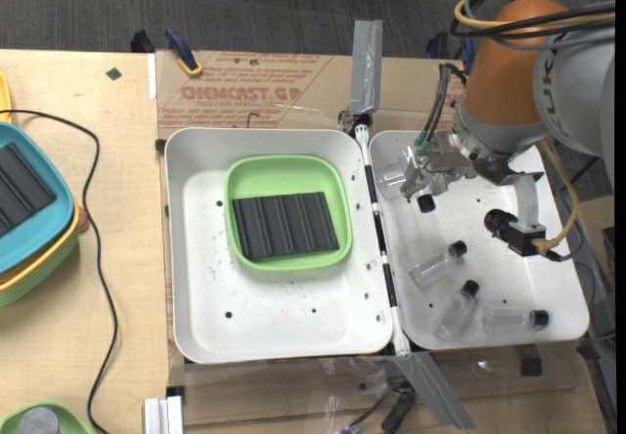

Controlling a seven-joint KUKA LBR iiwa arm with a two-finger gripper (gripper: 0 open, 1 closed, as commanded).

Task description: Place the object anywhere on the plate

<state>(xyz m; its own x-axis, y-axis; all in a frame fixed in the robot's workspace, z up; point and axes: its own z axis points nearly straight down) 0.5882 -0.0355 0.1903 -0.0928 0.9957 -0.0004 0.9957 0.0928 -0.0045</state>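
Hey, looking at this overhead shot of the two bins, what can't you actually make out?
- Gripper: its tip merges with the clear vials under it in the right bin; a grasp cannot be confirmed.
- Clear vials: transparent against white, so their outlines and exact count stay uncertain.
- Teal and yellow dishes: cut off by the left edge.
- Green plate: its centre is covered by a dark ribbed insert.

We can read red print spelling "CHEMCAST GP", with smaller lines around it too fine for us to make out, on the brown cardboard sheet (256,90) lying behind the bins, and part of dark lettering, seemingly "KU", on the grey arm (577,90).
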